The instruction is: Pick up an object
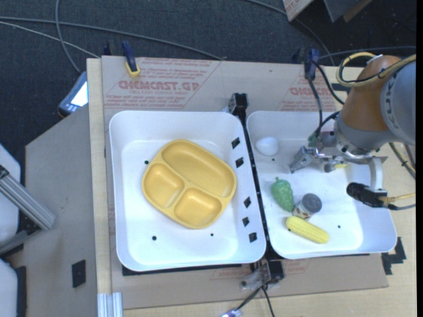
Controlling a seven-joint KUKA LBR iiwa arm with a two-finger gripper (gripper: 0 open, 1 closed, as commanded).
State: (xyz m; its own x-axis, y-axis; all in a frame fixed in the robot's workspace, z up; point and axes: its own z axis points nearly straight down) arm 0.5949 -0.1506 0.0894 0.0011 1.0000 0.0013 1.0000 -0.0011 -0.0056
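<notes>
The worktop (165, 78) carries 2 shallow white bins side by side; the left bin (125, 177) holds a yellow divided plate (190, 183) with 3 compartments, lying flat at the centre of the frame; the right bin (370, 236) holds 4 small things at the lower right of the frame

The arm (377, 104) reaches in from the right edge, its orange band above the wrist; the claw (316, 160) hangs over the upper part of the right bin, apparently pointing toward the bin divider; whether it is spread or pressed together cannot be told from this slant, and nothing is seen pinched in it

The candidates for picking: a white ball (267, 145) near the bin's upper left corner, just left of the claw; a green pepper-like toy (283, 194) below it; a small grey round piece (309, 204) just beside the pepper on its right; a yellow corn cob (307, 230) lying slantwise near the bin's lower wall, close below the grey piece

Judged from their look, all 4 are light plastic toys, stiff and smooth, so likely slippery; the white ball is nearest the claw but round, and would probably roll away unless taken squarely across its middle; the corn cob seems the safer choice, long and ridged, best gripped across its short width at mid-length; the pepper and the grey piece sit so close together that closing on 1 risks nudging the other
</notes>
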